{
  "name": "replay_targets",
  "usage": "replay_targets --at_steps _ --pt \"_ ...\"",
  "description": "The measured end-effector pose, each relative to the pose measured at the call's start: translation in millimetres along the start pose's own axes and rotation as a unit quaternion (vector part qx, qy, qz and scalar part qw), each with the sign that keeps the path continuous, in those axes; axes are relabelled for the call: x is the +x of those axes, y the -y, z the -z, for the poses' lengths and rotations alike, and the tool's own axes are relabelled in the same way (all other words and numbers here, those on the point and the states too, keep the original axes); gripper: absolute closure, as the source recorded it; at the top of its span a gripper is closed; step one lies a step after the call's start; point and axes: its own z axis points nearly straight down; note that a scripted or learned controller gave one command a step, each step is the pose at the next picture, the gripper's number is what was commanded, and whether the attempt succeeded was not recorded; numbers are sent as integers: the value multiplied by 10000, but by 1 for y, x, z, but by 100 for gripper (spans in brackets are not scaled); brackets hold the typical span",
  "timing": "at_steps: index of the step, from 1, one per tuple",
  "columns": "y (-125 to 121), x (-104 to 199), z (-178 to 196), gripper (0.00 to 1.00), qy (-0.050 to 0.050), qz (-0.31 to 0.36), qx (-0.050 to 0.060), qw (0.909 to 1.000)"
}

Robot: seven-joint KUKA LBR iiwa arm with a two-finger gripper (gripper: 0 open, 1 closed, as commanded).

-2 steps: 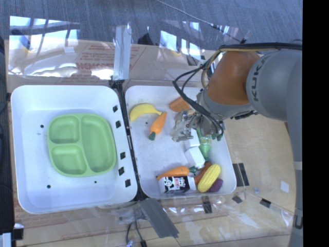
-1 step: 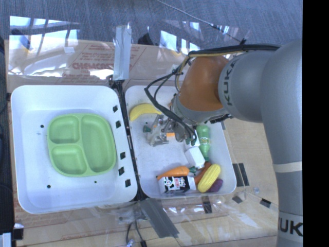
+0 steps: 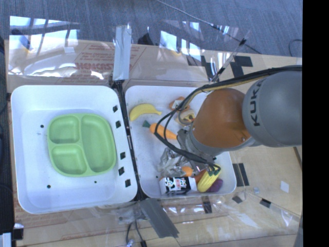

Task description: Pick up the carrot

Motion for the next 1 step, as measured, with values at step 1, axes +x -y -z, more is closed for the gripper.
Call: replay_targets --at_steps 1 --pt "-37 -14 101 100 13 -1772 6 9842"
